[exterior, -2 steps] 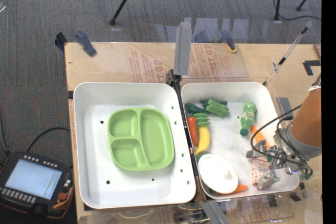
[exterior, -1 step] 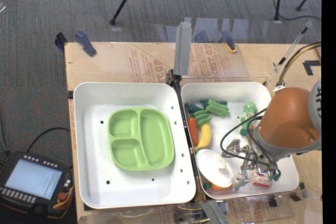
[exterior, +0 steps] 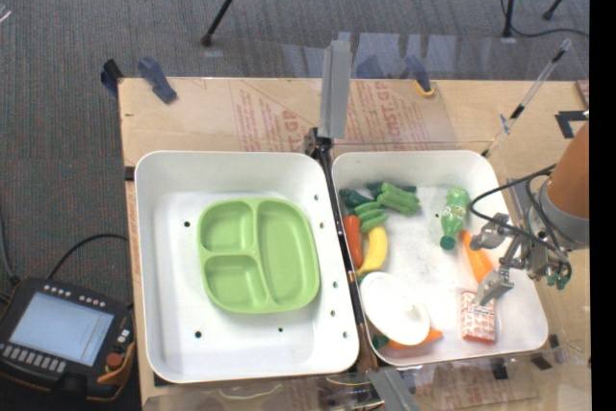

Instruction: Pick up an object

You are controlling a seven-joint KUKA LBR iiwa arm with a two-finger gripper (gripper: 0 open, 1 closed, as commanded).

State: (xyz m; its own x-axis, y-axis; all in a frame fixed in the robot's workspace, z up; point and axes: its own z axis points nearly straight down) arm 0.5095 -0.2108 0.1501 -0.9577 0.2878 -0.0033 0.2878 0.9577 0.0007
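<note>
The gripper (exterior: 494, 287) hangs over the right bin (exterior: 435, 156), its fingers slightly spread and pinching nothing, poised just above a red-and-white carton (exterior: 478, 318) lying near the bin's front corner, seemingly its target. Beside it lie an orange carrot (exterior: 475, 257) and a green bottle (exterior: 453, 215); a white bowl (exterior: 396, 308) and a banana (exterior: 374, 249) crowd the middle. The left bin (exterior: 154, 207) holds a green divided tray (exterior: 258, 255).

Quick tally: two white bins on the counter, left bin (exterior: 154, 197) and right bin (exterior: 481, 164). Left has one green tray (exterior: 258, 255) with three compartments. Right has one banana (exterior: 374, 249), one carrot (exterior: 353, 239), one green bottle (exterior: 453, 212), one white bowl (exterior: 395, 308), one red-and-white packet (exterior: 478, 318), plus some green veggies (exterior: 395, 198) I can't count.
</note>
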